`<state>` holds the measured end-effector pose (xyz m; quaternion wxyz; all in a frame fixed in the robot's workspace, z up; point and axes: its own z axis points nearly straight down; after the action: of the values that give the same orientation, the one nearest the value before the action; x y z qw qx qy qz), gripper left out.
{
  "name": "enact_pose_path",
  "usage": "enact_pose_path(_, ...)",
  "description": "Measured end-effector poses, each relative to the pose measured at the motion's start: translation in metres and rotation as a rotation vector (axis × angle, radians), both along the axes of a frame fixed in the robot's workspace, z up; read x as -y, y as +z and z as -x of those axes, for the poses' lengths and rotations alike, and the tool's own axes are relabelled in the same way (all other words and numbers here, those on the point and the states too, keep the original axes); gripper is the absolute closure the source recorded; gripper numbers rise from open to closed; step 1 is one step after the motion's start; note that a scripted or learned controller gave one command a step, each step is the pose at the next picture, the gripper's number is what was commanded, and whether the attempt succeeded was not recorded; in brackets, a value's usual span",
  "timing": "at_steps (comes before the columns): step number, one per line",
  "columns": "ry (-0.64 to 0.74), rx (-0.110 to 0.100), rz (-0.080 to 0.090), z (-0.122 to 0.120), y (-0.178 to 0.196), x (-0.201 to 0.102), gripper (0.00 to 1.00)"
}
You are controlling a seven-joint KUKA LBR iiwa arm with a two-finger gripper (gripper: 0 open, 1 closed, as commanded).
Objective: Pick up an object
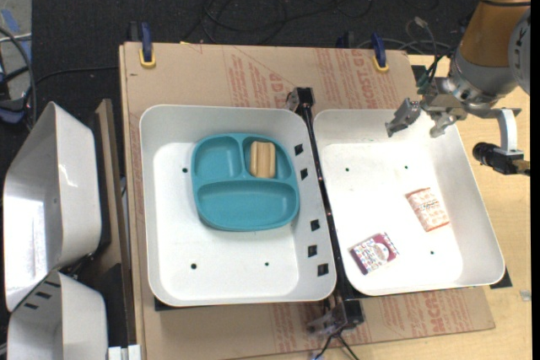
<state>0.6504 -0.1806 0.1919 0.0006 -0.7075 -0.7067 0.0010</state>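
The two flat packets I could go for, an orange one (428,209) and a purple one (373,252), lie in the lower middle of the right bin (472,181), and I worry the fingers will skid off them since they sit so flat against the floor. My gripper (420,120) hangs at that bin's upper edge, open and empty, well above both packets in the frame.

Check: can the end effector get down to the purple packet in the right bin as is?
Probably yes. The end effector hovers over the right bin, and the purple packet lies flat in the open, apart from the orange packet.
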Motion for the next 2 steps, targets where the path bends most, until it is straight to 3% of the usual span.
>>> enact_pose_path(1,0.001,-0.001,-0.001,0.004,-0.044,-0.002,0.00)
enact_pose_path(2,0.002,0.004,0.000,0.003,-0.030,-0.002,1.00)
